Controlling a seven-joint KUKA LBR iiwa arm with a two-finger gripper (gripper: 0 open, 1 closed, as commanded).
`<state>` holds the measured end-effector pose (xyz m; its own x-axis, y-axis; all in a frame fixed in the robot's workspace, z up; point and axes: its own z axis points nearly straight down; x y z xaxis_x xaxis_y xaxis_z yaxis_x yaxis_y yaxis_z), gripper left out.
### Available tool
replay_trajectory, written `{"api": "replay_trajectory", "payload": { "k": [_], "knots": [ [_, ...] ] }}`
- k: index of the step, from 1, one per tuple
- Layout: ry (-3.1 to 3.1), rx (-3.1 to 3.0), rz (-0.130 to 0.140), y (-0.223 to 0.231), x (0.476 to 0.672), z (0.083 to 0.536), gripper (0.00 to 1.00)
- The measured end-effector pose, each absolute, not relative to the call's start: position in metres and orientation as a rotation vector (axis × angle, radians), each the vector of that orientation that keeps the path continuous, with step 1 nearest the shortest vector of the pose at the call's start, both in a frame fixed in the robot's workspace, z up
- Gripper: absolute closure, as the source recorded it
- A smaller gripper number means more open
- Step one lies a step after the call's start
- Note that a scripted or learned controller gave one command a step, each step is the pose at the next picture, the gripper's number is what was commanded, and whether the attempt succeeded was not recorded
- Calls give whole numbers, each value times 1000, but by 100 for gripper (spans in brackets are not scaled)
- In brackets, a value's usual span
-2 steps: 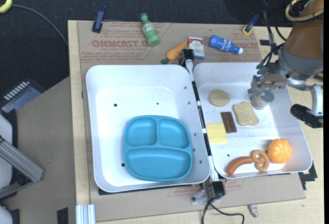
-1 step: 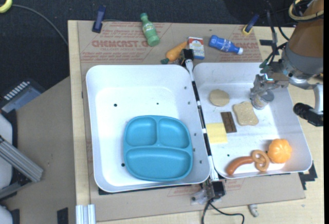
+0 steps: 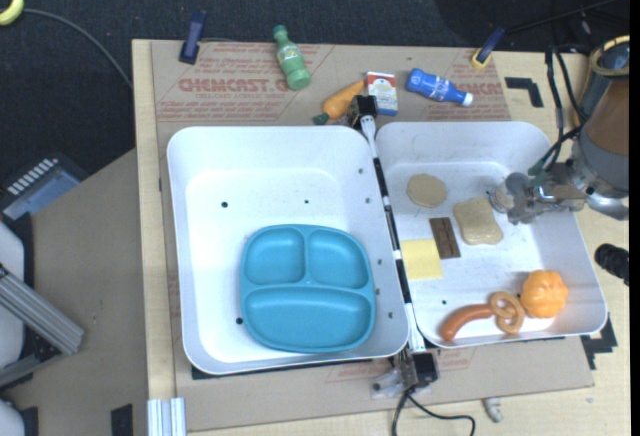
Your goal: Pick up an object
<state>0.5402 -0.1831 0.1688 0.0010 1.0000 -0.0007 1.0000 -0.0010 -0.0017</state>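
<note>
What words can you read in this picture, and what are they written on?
"CHEMCAST", red letters, printed at the left on the brown board under the bins.
The same red print at the right of the board, too faint to read for sure.
Green bottle: label too small to read.
Blue bottle: label too blurred.
Small red and white carton: print too small.

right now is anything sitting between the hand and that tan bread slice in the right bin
Nothing visible does. The hand sits just right of the bread slice, with bare bin floor between them. The round cookie and brown bar lie on the slice's far side.
</note>
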Motion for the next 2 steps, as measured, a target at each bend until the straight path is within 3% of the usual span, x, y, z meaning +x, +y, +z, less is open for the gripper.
{"api": "replay_trajectory", "payload": {
  "k": [1,2],
  "knots": [
    [-2225,-2220,-2,-143,635,196,100],
    [-2220,-2221,2,-151,595,166,100]
  ]
}}
